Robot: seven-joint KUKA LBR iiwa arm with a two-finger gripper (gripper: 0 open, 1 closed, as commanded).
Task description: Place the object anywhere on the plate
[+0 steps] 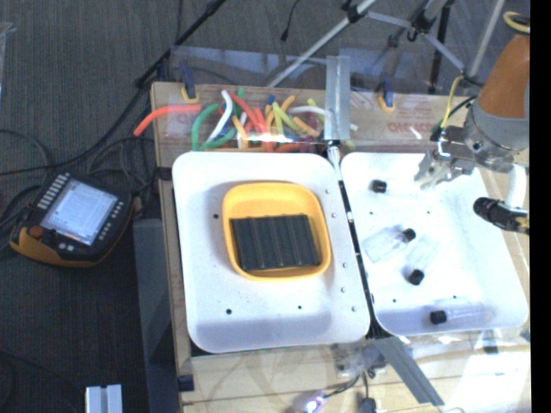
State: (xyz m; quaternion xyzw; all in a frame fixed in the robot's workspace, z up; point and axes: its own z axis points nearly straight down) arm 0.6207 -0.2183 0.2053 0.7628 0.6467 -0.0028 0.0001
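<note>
My gripper [433, 172]: it hung over the far part of the right bin, near that bin's back wall. Its pale fingers pointed down and left; whether they were spread or pressed together I could not tell, and I saw nothing between them.
My arm [504, 93]: it reached in from the right, orange band above the grey wrist.
Right bin [508, 295]: shallow and white, it held several small clear bottles with black caps.
Far bottle cap [378, 186]: a small black cap lay near the bin's back left, left of my gripper and apart from it.
Middle bottle [387, 241]: clear, lying on its side with its black cap toward the right, about mid-bin.
Second bottle [419, 261]: clear, just beside the middle bottle on its right, its black cap at the near end.
Near bottle [456, 315]: clear, lying along the near wall, black cap at its left end.
Plate [275, 199]: a yellow, rounded-square plate sat in the middle of the left bin [258, 334], with a dark ribbed insert [274, 242] filling its floor. None of the bottles lay on it.
Table [258, 385]: it carried both bins side by side, touching along a dark seam.
Coloured tubes [250, 119]: a tangle of red, green, white and orange tubes lay behind the left bin.
Pendant [73, 218]: a handheld controller with a lit screen lay on the dark floor, left of the table.
</note>
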